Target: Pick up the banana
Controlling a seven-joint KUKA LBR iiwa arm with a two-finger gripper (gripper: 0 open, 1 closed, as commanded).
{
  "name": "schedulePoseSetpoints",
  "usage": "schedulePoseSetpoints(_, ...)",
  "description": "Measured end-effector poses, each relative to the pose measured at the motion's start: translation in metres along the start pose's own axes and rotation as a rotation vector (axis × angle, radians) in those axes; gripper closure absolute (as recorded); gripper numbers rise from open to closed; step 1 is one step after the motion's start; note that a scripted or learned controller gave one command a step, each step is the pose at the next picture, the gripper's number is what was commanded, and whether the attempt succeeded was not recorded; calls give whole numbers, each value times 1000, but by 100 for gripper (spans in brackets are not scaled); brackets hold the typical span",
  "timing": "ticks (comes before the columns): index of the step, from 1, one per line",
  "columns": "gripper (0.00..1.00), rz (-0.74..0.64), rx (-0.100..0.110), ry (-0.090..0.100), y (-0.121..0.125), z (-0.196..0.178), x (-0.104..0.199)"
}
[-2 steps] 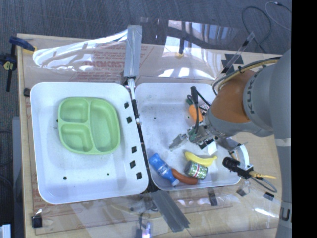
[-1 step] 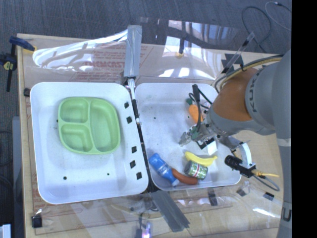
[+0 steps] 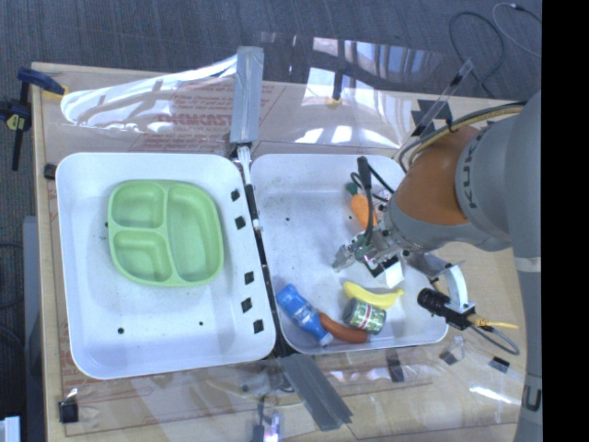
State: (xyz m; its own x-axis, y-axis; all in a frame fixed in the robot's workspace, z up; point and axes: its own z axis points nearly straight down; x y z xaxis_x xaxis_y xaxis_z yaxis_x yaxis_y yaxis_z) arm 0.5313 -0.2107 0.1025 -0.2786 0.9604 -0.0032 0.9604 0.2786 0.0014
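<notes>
Starting on the left, we've got the left bin (image 3: 83, 339) with a green divided plate (image 3: 166, 231) sitting in it, three compartments, lying flat toward the upper middle of the bin. A strip of grey tape (image 3: 247, 95) runs up from where the two bins meet.

Moving over to the right bin (image 3: 294, 191), the stuff is all bunched along the near edge. There's a blue bottle-ish thing (image 3: 300, 309) lying tilted by the lower left corner, and right against it a reddish sausage-looking item (image 3: 346, 331). Just beside that is a small green can (image 3: 365, 317) on its side.

The banana (image 3: 373, 293) is lying flat right above the can, touching or nearly touching it, curved ends pointing up. It's on the bin floor, nothing is lifting it.

The gripper (image 3: 368, 251) hangs just above the banana, close but off it. We honestly can't tell how its pincer stands, too much clutter and blur there. An orange carrot-like thing (image 3: 360, 208) sits just above the gripper, partly behind cables.

Far right we see the grey arm (image 3: 515, 182) with its orange band (image 3: 437, 187).
</notes>
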Motion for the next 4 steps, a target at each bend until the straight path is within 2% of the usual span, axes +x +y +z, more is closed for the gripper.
schedulePoseSetpoints(1,0,-49,0,2,30,10,-9)
schedulePoseSetpoints(2,0,-72,2,3,-41,11,12)
schedulePoseSetpoints(3,0,187,0,0,-51,-116,14)
schedulePoseSetpoints(4,0,170,1,2,-52,11,16)
